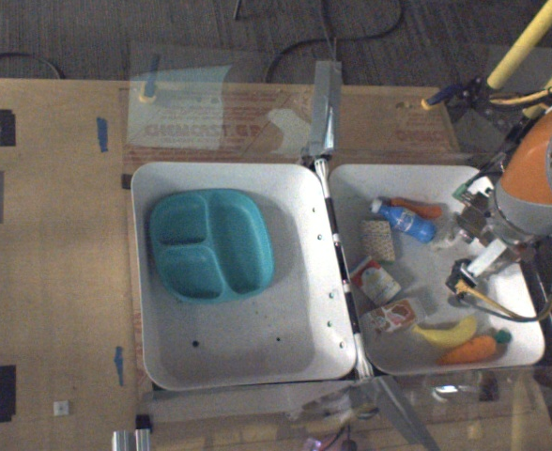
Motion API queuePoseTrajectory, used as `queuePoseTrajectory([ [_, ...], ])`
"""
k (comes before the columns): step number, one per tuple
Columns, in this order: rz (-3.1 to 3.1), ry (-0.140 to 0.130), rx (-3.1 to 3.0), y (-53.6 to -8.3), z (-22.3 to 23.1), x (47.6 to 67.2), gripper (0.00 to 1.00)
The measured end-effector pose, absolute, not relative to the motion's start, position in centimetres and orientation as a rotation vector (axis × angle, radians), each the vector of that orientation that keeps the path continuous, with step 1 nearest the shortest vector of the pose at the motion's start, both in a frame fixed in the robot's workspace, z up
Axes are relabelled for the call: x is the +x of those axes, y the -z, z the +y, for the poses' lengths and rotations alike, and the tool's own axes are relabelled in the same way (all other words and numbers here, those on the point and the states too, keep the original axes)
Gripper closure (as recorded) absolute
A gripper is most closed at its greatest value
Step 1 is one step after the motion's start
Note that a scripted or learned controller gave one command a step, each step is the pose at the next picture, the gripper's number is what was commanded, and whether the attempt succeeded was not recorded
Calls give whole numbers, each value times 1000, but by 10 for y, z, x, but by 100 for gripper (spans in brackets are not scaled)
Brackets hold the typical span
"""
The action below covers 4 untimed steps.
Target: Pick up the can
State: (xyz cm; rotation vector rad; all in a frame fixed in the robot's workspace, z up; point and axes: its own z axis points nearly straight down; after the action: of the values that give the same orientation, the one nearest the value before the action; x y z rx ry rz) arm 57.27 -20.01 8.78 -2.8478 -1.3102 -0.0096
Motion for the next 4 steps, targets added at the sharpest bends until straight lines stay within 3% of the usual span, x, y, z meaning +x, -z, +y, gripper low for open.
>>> queuePoseTrajectory([
  [1, -1318, 1, -2851, -96, -202, 573, 100],
  [2, -1203, 12, -2908, -88, -199, 555, 100],
  [3, -1189, -6, -2905, -167, -146, 523, 100],
  [4, -326, -8, -3124, -219, -119, 514, 100],
])
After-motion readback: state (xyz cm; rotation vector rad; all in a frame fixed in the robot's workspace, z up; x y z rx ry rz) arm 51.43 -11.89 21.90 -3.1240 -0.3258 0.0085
